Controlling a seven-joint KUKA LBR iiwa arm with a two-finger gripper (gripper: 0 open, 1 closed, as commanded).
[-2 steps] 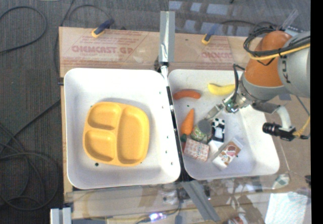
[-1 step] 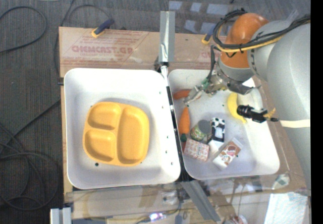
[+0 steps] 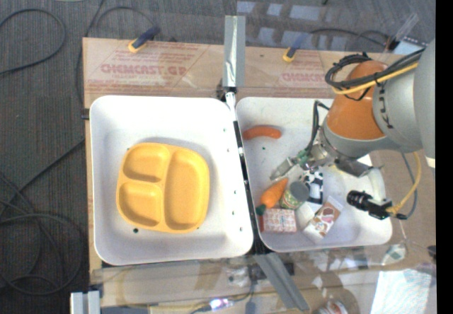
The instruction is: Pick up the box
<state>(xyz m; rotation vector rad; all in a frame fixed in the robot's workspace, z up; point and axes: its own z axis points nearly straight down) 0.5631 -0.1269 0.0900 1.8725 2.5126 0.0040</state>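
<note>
Near edge of the right bin [image 3: 368,240]: two small boxes. One box with a red patterned face [image 3: 279,221] lies flat at the bin's near-left corner. A second, white-and-red carton [image 3: 323,221], lies tilted just beside it to the right. Neither is between the fingers; both rest on the bin floor.

Count for the right bin, as far as can be made out:
- two boxes (above)
- one carrot [image 3: 273,194], orange with a green end, lying slantwise, its lower end close to the red-faced box
- one round tin or can [image 3: 293,196], dark-topped, just right of the carrot
- one sausage-like orange-red piece [image 3: 262,133], alone toward the far-left of the bin, well apart from the rest
- one black-and-white patterned item [image 3: 313,182] under the gripper, kind unclear

Left bin [image 3: 106,121]: one yellow divided tray [image 3: 165,187], three compartments, lying in the middle of the bin.

One arm [image 3: 357,111], grey with an orange band, reaches in from the right over the right bin. Gripper [image 3: 296,163] low over the cluster, above the can and carrot. Whether its fingers are spread or closed cannot be told at this angle and size; nothing is plainly seen between them.

Two bins side by side, touching along a centre seam.
</note>
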